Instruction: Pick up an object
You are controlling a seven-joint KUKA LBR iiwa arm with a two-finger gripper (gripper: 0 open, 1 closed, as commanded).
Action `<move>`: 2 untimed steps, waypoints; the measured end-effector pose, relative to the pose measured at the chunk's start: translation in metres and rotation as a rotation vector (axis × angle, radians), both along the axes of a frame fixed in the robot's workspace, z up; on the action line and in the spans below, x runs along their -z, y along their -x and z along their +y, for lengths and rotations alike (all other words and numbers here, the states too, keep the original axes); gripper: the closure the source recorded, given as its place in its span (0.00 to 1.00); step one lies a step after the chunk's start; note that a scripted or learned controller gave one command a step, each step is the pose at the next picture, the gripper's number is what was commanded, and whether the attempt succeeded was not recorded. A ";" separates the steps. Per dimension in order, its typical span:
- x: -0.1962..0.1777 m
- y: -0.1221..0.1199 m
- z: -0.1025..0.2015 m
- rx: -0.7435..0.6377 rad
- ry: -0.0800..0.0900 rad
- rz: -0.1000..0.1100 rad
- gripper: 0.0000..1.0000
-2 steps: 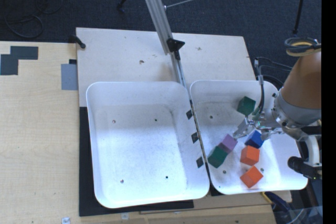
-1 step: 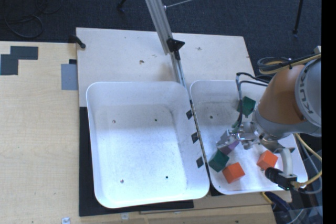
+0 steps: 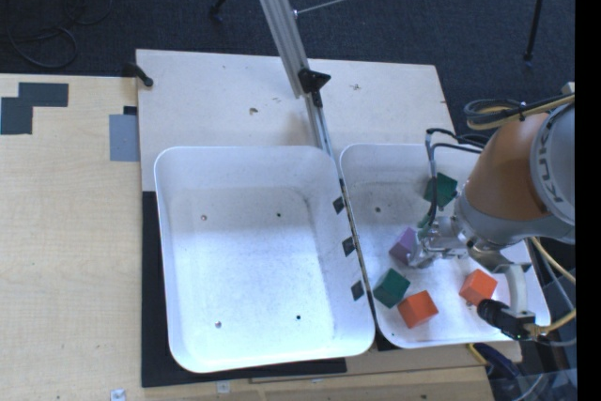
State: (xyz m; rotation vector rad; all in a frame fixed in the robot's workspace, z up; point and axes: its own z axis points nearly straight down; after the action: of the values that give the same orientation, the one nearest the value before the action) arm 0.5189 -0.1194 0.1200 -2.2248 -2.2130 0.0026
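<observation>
The right bin [image 3: 376,174] holds several small blocks: a purple one [image 3: 404,246], a dark green one [image 3: 392,286], an orange one [image 3: 418,308], a second orange one [image 3: 478,286] and a green one [image 3: 440,190] near the back. My gripper [image 3: 430,251] is low in this bin, just right of the purple block, under the orange wrist band. Its fingertips are hard to make out among the metal parts.
The left bin [image 3: 178,174] lies beside the right one, with a divider and black clips [image 3: 348,244] between them. A slanted aluminium bar [image 3: 282,23] rises behind the bins. Cables hang at the arm's right side.
</observation>
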 end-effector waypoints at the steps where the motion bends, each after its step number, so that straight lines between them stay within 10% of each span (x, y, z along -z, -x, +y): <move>1: -0.075 -0.056 0.025 -0.010 0.001 -0.012 1.00; 2: -0.070 -0.053 0.025 -0.010 0.001 0.000 0.00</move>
State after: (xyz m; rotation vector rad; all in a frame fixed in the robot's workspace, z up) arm 0.5717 -0.0945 0.1902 -2.2148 -2.2244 0.0037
